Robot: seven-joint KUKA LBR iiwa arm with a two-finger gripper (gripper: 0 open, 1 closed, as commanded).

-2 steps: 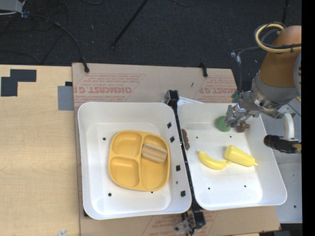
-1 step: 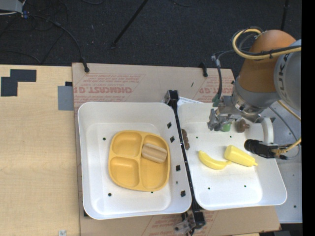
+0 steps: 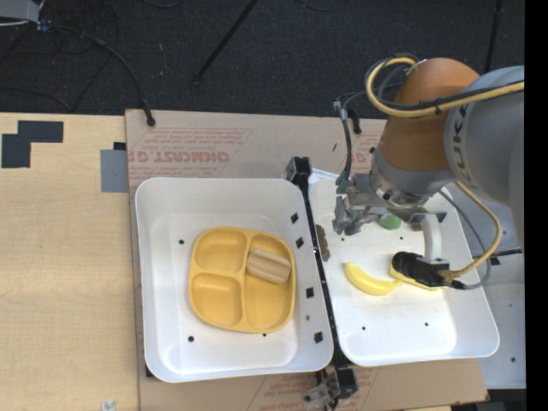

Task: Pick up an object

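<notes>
A yellow banana (image 3: 369, 279) lies in the right bin (image 3: 428, 332), near its middle. A small green thing (image 3: 390, 223) peeks out from under the wrist at the back of that bin. My gripper (image 3: 349, 219) hangs low over the bin's back left corner, left of the green thing and above the banana in the view. Nothing shows between its fingers. In the left bin (image 3: 163, 221) sits a yellow divided plate (image 3: 224, 291) with a tan wooden block (image 3: 269, 266) in its upper right compartment.
The two bins meet at a black-clipped divider (image 3: 313, 264), close to the gripper's left side. A small brownish thing (image 3: 323, 240) lies by that divider. Cardboard (image 3: 197, 148) lies under the bins. The arm's orange and grey body covers the right bin's back right part.
</notes>
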